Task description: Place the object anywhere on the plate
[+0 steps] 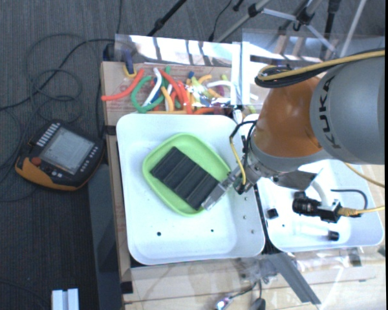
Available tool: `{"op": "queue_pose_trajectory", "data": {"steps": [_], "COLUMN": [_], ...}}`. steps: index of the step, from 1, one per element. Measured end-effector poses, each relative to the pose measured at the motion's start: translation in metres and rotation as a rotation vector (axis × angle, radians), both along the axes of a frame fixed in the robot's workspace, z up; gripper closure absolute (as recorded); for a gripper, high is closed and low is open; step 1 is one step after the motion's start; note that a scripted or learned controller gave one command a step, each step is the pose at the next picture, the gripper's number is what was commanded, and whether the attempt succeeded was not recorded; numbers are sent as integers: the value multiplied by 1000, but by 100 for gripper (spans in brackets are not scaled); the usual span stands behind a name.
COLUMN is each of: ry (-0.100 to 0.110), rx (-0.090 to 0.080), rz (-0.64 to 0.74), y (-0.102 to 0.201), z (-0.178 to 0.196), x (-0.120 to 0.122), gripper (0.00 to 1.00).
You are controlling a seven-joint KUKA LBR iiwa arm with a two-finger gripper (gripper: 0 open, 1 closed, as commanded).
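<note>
A green plate [156, 155] lies tilted in the left white bin [181, 237]. A black ribbed rectangular object [181, 174] rests flat on the plate and covers most of its middle. My gripper [221, 189] sits low at the object's right end, over the plate's right rim, touching or nearly touching the object. The grey and orange arm [297, 124] reaches in from the right and hides the strip between the two bins.
The right bin [368, 234] holds a black connector with a cable [317, 206] and small parts. A pile of coloured tubes [161, 89] lies behind the left bin. A teach pendant [58, 155] sits on the floor at left.
</note>
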State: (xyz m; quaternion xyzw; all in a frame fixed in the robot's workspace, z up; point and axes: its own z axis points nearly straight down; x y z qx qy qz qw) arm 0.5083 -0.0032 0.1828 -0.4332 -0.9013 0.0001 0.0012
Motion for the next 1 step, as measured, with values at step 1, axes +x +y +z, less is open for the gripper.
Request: {"op": "queue_pose_trajectory", "data": {"steps": [1], "ry": [0], "rx": [-3], "rz": [-230], "y": [95], "z": [51], "x": [-6], "gripper": [0]}}
